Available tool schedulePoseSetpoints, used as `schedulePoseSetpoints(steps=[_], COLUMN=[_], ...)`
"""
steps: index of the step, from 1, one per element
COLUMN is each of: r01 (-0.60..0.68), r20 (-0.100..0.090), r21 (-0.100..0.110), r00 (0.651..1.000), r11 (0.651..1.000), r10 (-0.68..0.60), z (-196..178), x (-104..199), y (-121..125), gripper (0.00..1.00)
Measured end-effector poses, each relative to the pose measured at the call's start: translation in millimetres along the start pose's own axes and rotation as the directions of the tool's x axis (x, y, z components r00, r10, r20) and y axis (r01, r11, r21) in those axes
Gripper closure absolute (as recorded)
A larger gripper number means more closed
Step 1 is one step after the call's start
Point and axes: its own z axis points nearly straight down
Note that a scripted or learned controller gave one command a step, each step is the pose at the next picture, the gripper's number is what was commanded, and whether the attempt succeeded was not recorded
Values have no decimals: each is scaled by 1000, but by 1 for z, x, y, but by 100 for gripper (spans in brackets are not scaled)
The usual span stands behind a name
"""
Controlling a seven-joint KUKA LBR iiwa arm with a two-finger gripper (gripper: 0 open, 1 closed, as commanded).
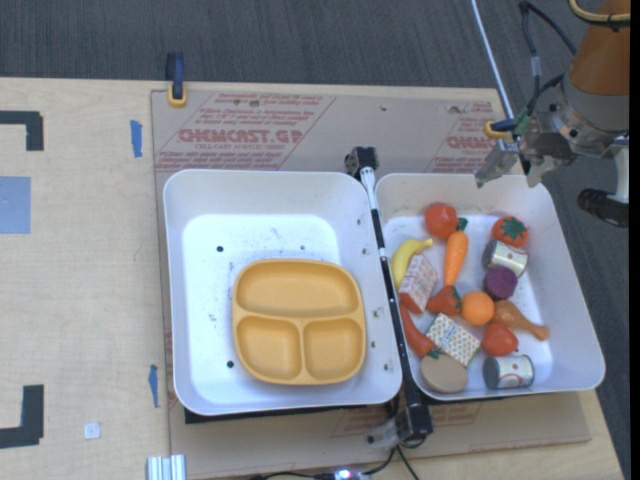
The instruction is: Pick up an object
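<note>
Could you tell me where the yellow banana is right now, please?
The yellow banana lies in the right white bin, against its left wall, left of the upright orange carrot.

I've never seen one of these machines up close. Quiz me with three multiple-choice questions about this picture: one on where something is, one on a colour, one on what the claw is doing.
1. Where do the toy foods lie?
A. left bin
B. right bin
C. on the tray

2. What colour is the divided tray?
A. yellow
B. blue
C. green

3. Where is the gripper?
A. down among the foods
B. over the tray
C. above the right bin's far edge

Answers:
1 B: the carrot and the rest fill the right bin.
2 A: the tray is yellow.
3 C: the gripper hangs at that rim, nothing seen in it.
</note>
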Motion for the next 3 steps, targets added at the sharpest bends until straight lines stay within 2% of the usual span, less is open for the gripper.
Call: schedulePoseSetpoints(steps=[1,2,3], r01=[1,0,-1], r20=[1,1,2], r21=[-2,-1,-3], r00=[1000,1000,1000], r11=[1000,1000,1000], r10=[-1,0,1], z=[100,124,115], x=[20,41,40], y=[-17,-56,-56], gripper=[0,0,100])
